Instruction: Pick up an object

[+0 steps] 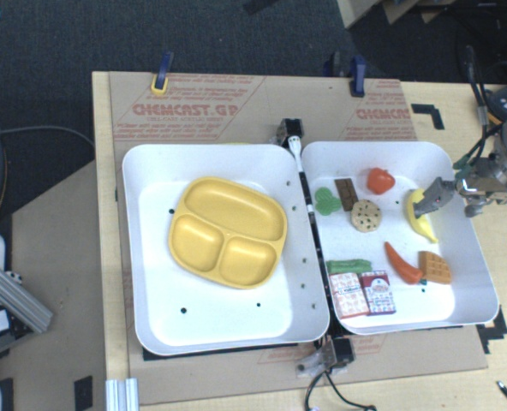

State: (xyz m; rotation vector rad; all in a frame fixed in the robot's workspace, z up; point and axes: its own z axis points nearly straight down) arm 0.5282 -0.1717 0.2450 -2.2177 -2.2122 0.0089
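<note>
Dark grey carpet surrounds the bench, with pale furniture cutting into the upper right corner and metal framing poking in at the lower left. Now to the claw: the gripper (436,197) sits at the right side of the frame, reaching over the right bin (459,311), and its dark finger hangs right above the banana (421,217). Whether it is spread or closed, I cannot tell from up here, and nothing shows clamped in it.

Moving outward across that bin: a red tomato (379,180) just up and left, a brown chocolate bar (346,193) beside a green leafy piece (326,201), and a chocolate-chip cookie (366,217) below them. Lower down, an orange carrot (402,264) lies against a waffle (435,268), and two small red cartons (362,294) sit by a green packet (348,266) at the bin's lower left.

Over in the left bin (151,229), a yellow divided plate (227,231) sits in the middle. Both bins rest on a brown cardboard sheet (262,110) printed with red lettering, pinned at the top edge by a yellow clamp (160,80) and a blue clamp (357,74).
</note>
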